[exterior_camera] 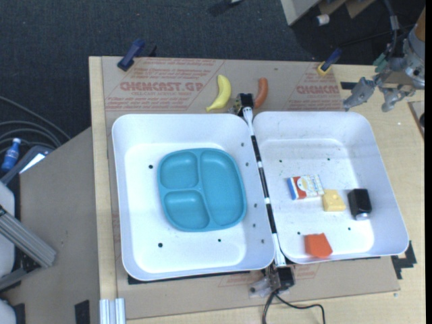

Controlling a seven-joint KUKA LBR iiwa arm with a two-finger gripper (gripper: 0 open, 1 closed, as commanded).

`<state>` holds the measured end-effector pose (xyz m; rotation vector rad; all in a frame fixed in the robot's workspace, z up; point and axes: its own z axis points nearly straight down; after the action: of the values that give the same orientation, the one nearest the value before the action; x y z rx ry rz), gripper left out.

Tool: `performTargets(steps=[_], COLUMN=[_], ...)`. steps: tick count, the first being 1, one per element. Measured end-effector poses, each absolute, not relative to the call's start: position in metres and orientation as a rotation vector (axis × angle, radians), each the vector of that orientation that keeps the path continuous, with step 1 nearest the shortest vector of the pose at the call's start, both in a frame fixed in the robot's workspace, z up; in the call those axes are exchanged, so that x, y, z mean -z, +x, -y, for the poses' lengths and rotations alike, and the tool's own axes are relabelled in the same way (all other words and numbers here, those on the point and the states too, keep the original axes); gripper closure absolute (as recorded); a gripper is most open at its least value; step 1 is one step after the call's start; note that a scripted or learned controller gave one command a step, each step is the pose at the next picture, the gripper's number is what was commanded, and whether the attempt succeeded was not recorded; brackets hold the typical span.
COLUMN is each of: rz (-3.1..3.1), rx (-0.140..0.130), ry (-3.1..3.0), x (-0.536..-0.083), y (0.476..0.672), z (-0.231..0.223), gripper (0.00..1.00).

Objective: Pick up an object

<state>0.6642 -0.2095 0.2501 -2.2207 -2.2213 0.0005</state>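
Observation:
The right bin [378, 154] holds a small white, blue and red box [305, 186], a yellow block [333, 200], a black object [359, 202] and an orange block [318, 246]. My gripper [373, 102] hangs over the bin's far right corner, well above and behind these objects. Its two fingers are spread open with nothing between them.
A blue divided plate [202, 188] lies in the left bin [135, 147]. On the bench behind the bins lie a yellow banana [220, 93] and an orange sausage-shaped toy [260, 92]. Blue clamps [130, 55] sit at the bench's far edge.

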Motion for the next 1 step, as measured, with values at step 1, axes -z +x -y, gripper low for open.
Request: performTargets(steps=[1], rz=[2.22], rx=[0.0], ry=[-2.217], x=[-0.1185], y=[0.6662], z=[0.222], gripper=[0.0])
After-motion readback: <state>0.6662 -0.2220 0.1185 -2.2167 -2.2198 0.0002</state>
